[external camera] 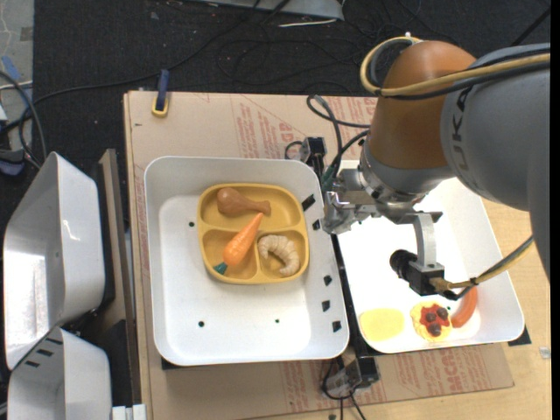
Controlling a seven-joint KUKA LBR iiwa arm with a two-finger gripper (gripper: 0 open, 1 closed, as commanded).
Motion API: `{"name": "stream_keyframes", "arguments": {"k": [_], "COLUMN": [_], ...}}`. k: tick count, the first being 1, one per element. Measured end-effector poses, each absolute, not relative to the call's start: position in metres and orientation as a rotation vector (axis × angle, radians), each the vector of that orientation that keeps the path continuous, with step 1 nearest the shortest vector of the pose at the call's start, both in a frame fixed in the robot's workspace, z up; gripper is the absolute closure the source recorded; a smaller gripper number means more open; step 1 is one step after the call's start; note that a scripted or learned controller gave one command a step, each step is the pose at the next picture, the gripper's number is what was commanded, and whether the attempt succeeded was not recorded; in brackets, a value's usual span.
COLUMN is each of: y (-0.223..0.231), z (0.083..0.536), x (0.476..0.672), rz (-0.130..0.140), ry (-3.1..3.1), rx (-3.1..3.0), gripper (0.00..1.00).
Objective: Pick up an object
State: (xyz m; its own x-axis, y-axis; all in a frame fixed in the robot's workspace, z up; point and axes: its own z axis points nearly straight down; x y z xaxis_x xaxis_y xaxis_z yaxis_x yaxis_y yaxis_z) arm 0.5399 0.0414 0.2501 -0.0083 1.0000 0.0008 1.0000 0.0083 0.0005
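Gripper (339, 213) hangs over left bin's (245, 322) right rim, just beside yellow plate (208, 201) w/ carrot (243, 239); can't tell its grip.

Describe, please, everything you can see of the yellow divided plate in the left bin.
The yellow plate looks like plastic: rounded-square, with three compartments. It lies flat in the left bin, upper half. A brown drumstick fills the top compartment, an orange carrot lies in the lower left, a pale shrimp in the lower right.
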Motion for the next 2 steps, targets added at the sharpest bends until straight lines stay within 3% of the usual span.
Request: {"name": "stream_keyframes", "arguments": {"k": [1, 2], "y": [0.0927, 0.0897], "z": [0.2541, 0.254], "x": [0.5364, 0.5366], "rz": [-0.001, 0.001], "ry": [-2.231, -2.225], "rx": [-2.212, -2.218], "gripper": [1.0, 0.0]}}
